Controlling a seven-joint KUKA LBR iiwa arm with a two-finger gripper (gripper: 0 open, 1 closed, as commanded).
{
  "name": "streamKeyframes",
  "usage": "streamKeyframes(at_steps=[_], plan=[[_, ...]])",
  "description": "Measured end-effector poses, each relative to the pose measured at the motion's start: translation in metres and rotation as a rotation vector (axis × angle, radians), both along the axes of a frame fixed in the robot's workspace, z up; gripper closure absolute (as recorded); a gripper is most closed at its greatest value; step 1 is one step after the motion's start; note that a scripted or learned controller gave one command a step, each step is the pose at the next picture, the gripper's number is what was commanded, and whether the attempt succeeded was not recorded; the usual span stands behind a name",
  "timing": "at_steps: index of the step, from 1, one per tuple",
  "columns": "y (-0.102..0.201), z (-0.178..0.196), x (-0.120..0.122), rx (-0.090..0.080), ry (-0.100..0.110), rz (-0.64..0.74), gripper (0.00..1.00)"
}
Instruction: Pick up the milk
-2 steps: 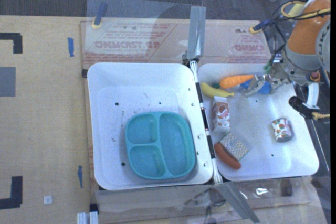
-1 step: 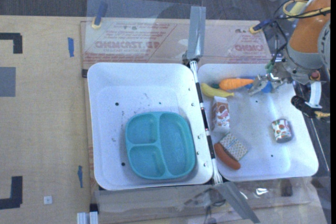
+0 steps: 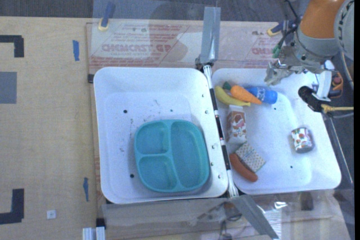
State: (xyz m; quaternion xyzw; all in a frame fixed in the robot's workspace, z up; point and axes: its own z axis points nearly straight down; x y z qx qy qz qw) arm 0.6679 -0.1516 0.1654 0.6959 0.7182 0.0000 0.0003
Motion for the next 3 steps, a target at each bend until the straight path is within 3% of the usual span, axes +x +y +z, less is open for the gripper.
streamKeyframes(at_steps=[1,2,3], plan=[[0.0,0.0,0.0,0.0,0.001,0.0,0.0],[-0.026,-0.057,-0.002,0.0,-0.022,-0.129,0.0],[-0.028,-0.079,-0.046,0.0,-0.003,0.003,0.0]])
